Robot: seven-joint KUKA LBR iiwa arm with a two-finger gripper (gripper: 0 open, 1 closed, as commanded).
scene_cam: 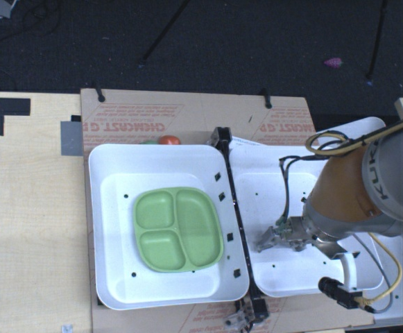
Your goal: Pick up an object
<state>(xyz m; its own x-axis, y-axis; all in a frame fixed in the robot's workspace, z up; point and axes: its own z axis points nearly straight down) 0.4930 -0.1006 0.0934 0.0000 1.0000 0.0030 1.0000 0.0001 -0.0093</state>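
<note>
Camera view: my claw (pixel 269 240) sits low over the right bin (pixel 284 286), holding nothing; how wide it gapes I cannot tell. Green divided plate (pixel 178 228) lies in the left bin (pixel 111 186).

This is a robotics lab or test cell, not a home. A pale wooden bench (pixel 28 214) carries a flattened cardboard sheet (pixel 187 116) printed with a supplier's name, and on it sit two shallow white bins (pixel 111 165), clamped together by a black bar (pixel 232 214) down the middle. At three o'clock a grey industrial arm (pixel 361 193) with an orange band reaches in, trailing loose yellow and black cables (pixel 329 141). Across twelve o'clock runs dark carpet (pixel 222 33) strewn with more wiring. Black tape marks (pixel 7 113) sit at ten o'clock on the bench.
</note>
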